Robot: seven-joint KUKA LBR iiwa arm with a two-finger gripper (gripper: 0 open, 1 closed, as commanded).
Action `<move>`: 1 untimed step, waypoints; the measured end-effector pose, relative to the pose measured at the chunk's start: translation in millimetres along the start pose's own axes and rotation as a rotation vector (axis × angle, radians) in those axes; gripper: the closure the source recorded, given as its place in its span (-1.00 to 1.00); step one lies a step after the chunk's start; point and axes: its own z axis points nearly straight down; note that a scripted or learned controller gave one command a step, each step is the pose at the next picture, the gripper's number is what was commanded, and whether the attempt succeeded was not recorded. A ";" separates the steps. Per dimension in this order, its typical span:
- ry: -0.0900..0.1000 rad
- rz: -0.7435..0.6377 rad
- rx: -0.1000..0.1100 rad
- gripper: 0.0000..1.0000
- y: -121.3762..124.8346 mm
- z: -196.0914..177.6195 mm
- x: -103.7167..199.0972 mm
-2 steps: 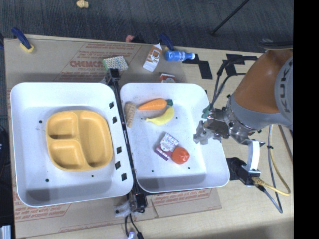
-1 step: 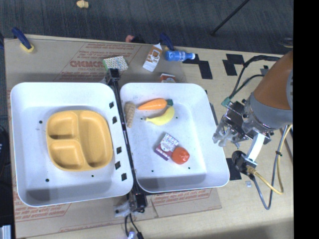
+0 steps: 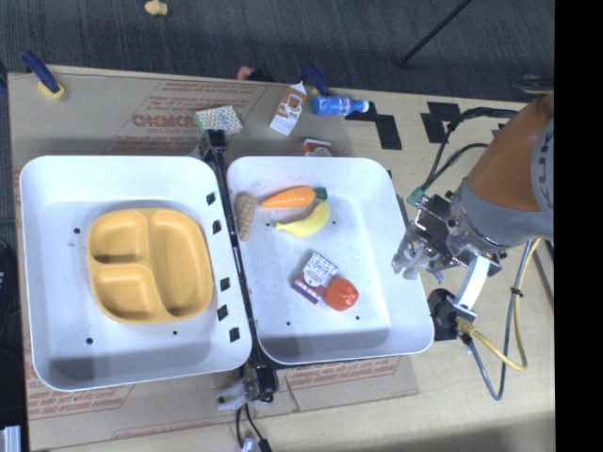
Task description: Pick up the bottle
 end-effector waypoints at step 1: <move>-0.001 0.168 0.002 1.00 -26.2 5.2 36.5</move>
